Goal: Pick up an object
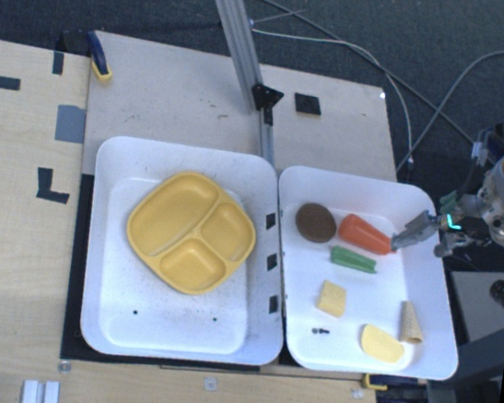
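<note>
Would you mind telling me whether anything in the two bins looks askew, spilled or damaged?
Nothing looks spilled or damaged. The yellow divided plate sits rotated in the left bin, its edges at an angle to the walls. The toy foods lie scattered but separate in the right bin, with a tiny dark speck among them.

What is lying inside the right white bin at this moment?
The right bin holds a brown round piece, an orange carrot-like piece, a green stick, a yellow block, a yellow wedge and a tan cone. The gripper covers its far rim.
</note>
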